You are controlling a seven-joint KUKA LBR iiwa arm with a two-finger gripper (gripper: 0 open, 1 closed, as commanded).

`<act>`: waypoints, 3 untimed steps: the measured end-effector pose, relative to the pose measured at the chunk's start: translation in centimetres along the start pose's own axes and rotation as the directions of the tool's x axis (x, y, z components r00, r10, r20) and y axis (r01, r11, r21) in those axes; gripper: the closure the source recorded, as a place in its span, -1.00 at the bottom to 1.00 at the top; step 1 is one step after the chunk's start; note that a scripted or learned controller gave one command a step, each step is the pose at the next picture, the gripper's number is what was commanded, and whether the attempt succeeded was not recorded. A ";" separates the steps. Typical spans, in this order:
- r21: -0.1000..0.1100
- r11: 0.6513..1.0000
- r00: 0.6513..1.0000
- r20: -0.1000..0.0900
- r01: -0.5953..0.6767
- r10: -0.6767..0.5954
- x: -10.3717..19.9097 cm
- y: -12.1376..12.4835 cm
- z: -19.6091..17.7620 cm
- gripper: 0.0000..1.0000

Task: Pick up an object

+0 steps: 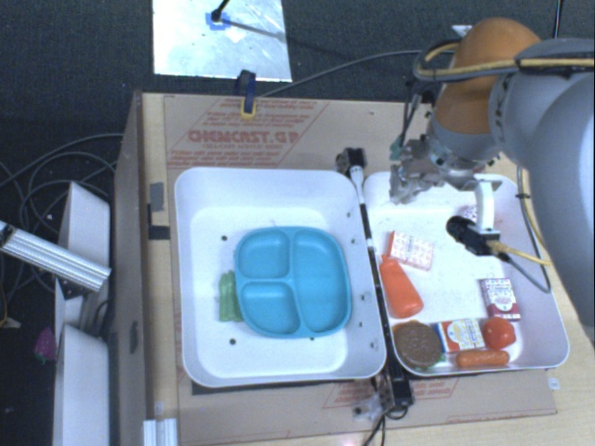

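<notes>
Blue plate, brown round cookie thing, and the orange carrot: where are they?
Blue plate (293, 282): camera view, on the middle divider between its compartments.
Brown round patty (418, 343): camera view, on its top face.
Orange carrot (402, 287): camera view, on its middle.

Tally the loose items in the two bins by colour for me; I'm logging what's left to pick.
Blue: 1, divided plate
Green: 1, piece beside the plate
Orange: 2, carrot-like piece, sausage
Red: 1, tomato
Brown: 1, patty
Red-and-white packets: 3
Total: 9
</notes>
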State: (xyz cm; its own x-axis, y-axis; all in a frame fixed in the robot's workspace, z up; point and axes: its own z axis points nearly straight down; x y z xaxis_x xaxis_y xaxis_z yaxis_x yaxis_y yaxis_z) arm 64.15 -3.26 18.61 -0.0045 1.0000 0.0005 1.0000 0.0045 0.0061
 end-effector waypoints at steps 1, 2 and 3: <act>0.004 1.000 1.000 0.001 0.000 0.000 -0.1 -0.1 0.1 -1.00; 0.001 1.000 1.000 0.002 0.005 -0.005 -0.1 0.0 -1.0 1.00; 0.004 1.000 1.000 0.001 -0.003 0.003 -1.5 -4.1 -2.8 1.00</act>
State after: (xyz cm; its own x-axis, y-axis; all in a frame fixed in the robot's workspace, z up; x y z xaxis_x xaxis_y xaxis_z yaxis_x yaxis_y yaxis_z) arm 60.06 -4.77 21.36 -0.0015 1.0000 -0.0009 1.0000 0.0015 0.0024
